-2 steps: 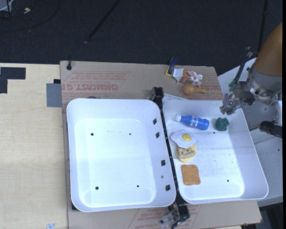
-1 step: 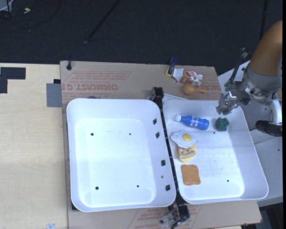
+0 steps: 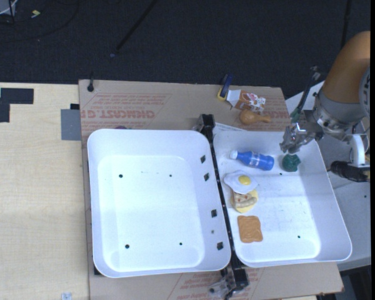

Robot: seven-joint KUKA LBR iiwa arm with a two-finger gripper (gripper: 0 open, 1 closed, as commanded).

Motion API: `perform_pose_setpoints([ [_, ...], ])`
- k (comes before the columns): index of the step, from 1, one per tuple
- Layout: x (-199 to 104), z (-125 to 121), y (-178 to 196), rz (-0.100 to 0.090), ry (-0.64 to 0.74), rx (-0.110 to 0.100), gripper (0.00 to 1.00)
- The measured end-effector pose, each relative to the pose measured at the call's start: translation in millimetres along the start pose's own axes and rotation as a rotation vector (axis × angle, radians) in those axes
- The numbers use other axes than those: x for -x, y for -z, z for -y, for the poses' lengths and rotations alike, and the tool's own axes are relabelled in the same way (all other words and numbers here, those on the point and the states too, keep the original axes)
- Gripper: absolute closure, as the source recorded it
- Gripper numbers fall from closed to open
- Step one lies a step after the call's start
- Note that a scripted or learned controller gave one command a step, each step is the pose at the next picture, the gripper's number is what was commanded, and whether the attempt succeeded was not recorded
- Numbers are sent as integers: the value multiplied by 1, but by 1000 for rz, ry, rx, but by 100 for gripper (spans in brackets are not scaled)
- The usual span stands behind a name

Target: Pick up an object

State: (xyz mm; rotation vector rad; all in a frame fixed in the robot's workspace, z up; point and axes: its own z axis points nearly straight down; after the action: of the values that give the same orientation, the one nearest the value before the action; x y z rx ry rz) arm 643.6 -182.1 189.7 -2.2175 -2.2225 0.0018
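Two white bins side by side on a cardboard sheet (image 3: 175,105) on your bench. Left bin (image 3: 150,199) has bare floor with small dark holes. Right bin (image 3: 300,230) carries all the parts.

Arm (image 3: 347,80) enters from the right edge, orange band uppermost, grey wrist angled down and to the left. Gripper (image 3: 292,144) sits over the right bin's upper right area, tips pointing down, just above a small dark green object (image 3: 291,162). Whether the tips touch it, can't tell. Fingers: can't tell if spread or closed, too small and dark at this angle.

Contents of the right bin, biggest first:
- One blue bottle (image 3: 254,160) with a white cap, lying on its side. Long axis runs roughly left-right, slightly tilted, cap end pointing left toward the divider. It lies just left of the green object, near but apart.
- One brown flat toast-like slab (image 3: 250,229), long axis running up-down, toward the near edge.
- One fried-egg piece (image 3: 242,182), white with yellow centre, overlapping a yellowish sandwich-like piece (image 3: 244,199) below it.
- One green object, as above.

Outside the bins, on the cardboard behind: one brownish toy (image 3: 253,116) and one blue-yellow item (image 3: 224,87).
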Motion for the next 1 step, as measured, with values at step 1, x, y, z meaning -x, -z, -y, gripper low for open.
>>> perform_pose_setpoints([
  [1, 33, 91, -52, -2, -7, -10, 100],
])
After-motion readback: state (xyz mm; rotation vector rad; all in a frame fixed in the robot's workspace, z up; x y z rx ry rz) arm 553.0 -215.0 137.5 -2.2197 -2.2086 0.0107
